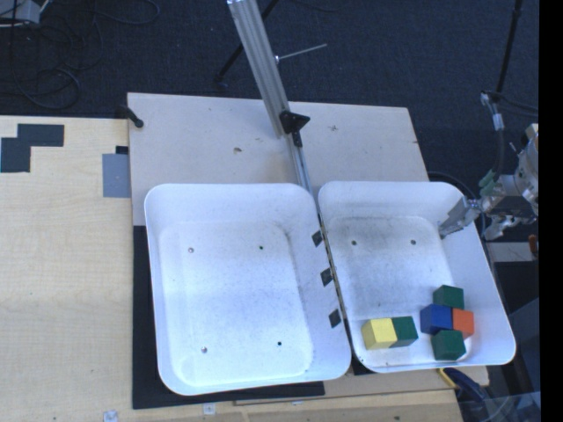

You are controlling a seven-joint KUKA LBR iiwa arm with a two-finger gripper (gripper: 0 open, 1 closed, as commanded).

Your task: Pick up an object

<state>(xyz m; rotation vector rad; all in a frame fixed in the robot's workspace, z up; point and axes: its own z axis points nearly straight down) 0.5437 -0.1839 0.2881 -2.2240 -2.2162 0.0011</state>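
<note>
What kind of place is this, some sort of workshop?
Probably a robotics lab bench: two white bins side by side, coloured blocks clustered in the right one, a metal rail mounted overhead, and cables on the floor.

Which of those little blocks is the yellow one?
The yellow block, at the left end of the cluster in the right bin, touching a green block. The others are green, blue and orange.

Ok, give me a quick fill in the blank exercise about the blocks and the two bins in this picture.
1. All the blocks lie in the ____ bin.
2. The yellow block touches a ____ block on its right.
3. The blue block sits beside an ____ block.
4. The pincer hovers at that bin's ____ edge.

Missing words: right; green; orange; right
</note>
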